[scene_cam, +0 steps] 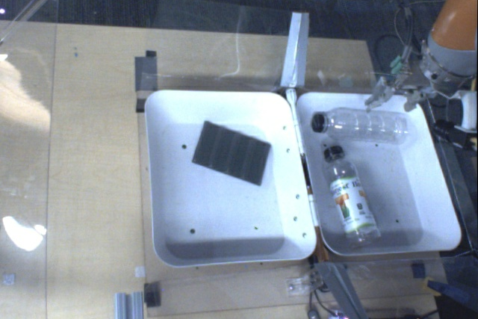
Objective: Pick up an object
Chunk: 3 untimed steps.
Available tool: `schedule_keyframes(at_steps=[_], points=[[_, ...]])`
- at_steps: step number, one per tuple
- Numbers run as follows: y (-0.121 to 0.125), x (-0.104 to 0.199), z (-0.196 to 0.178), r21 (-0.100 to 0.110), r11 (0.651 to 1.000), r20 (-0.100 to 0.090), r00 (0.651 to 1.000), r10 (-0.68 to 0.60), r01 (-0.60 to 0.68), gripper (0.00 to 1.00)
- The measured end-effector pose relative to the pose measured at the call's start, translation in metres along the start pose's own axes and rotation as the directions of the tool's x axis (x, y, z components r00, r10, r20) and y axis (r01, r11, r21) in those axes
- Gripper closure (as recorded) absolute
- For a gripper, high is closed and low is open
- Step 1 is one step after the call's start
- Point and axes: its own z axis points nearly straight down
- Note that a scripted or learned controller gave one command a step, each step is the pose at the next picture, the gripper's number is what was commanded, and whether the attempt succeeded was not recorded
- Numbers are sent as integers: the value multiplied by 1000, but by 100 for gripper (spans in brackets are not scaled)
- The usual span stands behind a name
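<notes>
A clear plastic bottle [366,125] with a black cap lies on its side along the far wall of the right bin [441,183]. A second clear bottle [349,199], with a black cap and an orange and green label, lies lengthwise in the middle of that bin. A dark grey rectangular pad [231,152] lies flat in the left bin [168,183]. My gripper [390,99] hangs over the right bin's far right corner, just above the base end of the capped bottle. Its fingers are spread open with nothing between them.
A metal upright [295,48] stands behind the seam between the bins. Cables [396,33] trail behind the right bin near the arm's orange band [457,15]. A clear sheet covers the bench at the left.
</notes>
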Motion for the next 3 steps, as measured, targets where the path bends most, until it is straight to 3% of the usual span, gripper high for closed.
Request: schedule_keyframes(at_steps=[1, 2, 3], points=[[22, 64, 107, -2, 972, 0, 972, -234, 234, 0], [-40, 71, 121, -7, 913, 2, 913, -407, 407, 0], [-36, 73, 107, -17, 912, 7, 912, -409, 409, 100]])
